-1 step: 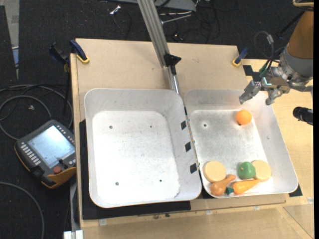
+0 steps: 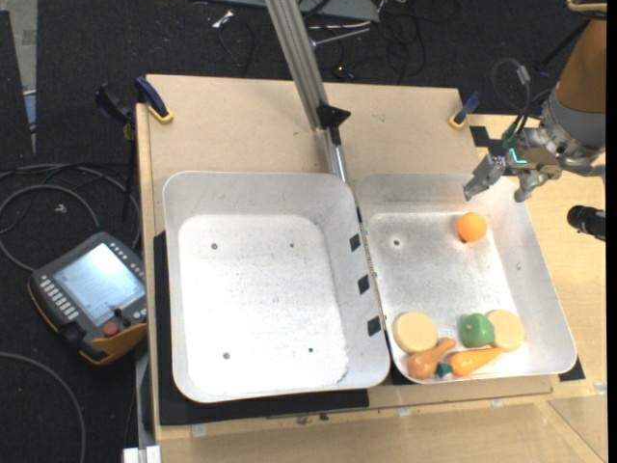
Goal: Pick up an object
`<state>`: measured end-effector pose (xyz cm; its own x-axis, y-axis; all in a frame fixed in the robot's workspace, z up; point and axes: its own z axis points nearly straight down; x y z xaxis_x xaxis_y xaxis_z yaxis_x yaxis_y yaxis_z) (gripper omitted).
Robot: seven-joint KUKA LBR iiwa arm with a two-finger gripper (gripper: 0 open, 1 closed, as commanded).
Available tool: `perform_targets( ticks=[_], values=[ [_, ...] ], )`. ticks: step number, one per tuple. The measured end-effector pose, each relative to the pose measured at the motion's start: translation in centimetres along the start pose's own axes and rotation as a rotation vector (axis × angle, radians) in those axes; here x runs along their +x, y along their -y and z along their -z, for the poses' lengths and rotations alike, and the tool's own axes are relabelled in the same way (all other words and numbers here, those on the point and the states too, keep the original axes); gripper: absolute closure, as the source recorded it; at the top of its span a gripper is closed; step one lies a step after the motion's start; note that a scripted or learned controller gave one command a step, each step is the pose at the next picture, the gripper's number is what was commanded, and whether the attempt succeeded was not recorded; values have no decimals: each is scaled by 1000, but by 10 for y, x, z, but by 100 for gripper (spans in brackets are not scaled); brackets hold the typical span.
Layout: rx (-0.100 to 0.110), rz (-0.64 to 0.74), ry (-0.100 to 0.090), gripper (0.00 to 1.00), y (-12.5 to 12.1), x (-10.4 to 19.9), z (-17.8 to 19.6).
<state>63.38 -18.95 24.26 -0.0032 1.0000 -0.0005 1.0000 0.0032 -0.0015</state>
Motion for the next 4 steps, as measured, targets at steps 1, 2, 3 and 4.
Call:
perform_targets(
  ticks=[1,2,3,4],
  values=[
    [2,-4,0,0,-2,-8,-48],
    [2,-4,0,0,-10,-13,-101],
    [3,-3,-1,0,-9,-13,-151],
    [-4,-1,1,100,-11,-13,-137]
  ],
)
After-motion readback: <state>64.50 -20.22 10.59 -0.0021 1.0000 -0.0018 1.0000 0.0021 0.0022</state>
